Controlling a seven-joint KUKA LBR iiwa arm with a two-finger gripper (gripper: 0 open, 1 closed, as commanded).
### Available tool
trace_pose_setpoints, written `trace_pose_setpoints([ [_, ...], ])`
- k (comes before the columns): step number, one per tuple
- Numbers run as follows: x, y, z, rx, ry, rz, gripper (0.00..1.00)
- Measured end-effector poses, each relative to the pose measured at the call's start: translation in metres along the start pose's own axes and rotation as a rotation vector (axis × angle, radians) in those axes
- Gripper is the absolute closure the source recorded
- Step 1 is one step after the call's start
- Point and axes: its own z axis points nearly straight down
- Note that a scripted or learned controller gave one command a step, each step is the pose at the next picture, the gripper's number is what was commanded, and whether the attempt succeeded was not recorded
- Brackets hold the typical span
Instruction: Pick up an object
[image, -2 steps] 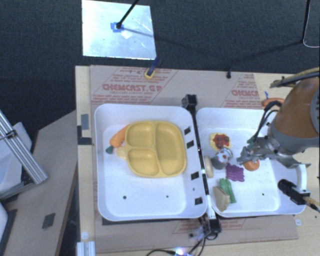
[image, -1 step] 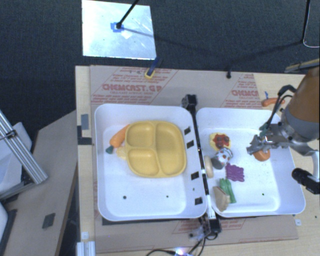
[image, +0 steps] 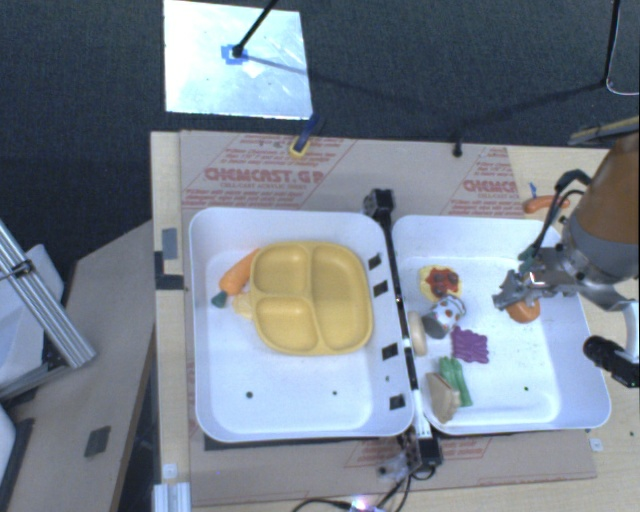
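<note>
A small round orange object (image: 523, 310) lies in the right-hand white bin (image: 575, 400), near its right side. Its top is partly hidden.

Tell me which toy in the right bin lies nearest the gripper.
The orange toy, directly under the gripper. The purple piece and the others lie further left.

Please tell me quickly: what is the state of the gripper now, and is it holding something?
Gripper: cannot be told; it is low in the right bin, right beside an orange object.
</note>
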Motion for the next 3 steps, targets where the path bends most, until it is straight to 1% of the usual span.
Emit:
trace_pose_setpoints([
  [1, 0.032, 0.041, 0.009, -0.001, 0.001, -0.005, 1.00],
  [2, 0.072, 0.074, -0.005, -0.003, 0.002, -0.005, 1.00],
  [3, 0.066, 0.065, 0.009, 0.002, 0.000, 0.003, 1.00],
])
